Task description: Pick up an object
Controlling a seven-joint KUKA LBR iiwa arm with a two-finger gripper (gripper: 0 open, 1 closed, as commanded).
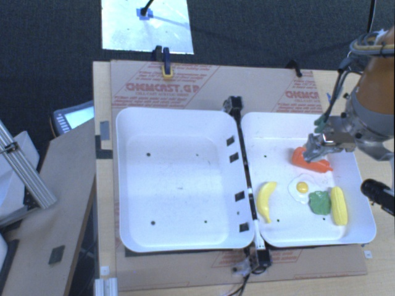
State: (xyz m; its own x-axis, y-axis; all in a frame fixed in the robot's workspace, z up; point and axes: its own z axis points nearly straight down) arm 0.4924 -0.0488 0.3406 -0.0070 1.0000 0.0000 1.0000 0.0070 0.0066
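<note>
In the camera view, two shallow white bins sit side by side on a cardboard sheet [203,79] laid over the desk [102,103]. The left bin [133,125] takes up the middle of the frame, and the right bin [271,125] fills the right-hand part, the two rims touching along a dark seam with black clips [237,156].

The arm [376,88], grey with an orange section, comes in from the right edge of the frame. The gripper [316,153] hangs low over the upper right part of the right bin, directly above an orange toy carrot [303,160]. The fingers are down at the carrot and seem to touch its top, but from this angle it cannot be told whether they are spread, pressed together or pinching the carrot.

The carrot lies on the bin floor, its length running roughly left to right, partly covered by the gripper. Below it, towards the lower right of the frame, lies a toy fried egg [301,189], white with a yellow yolk. Just to the right of the egg is a green leafy toy [320,203], and touching that on its right side a yellow corn cob [339,205] lying roughly upright in the frame. To the left of the egg, near the seam between the bins, a toy banana [266,200] curves downward.

At the top of the frame a pale square sheet [147,17] lies on the dark floor, and a yellow clamp [166,66] grips the upper edge of the cardboard.
</note>
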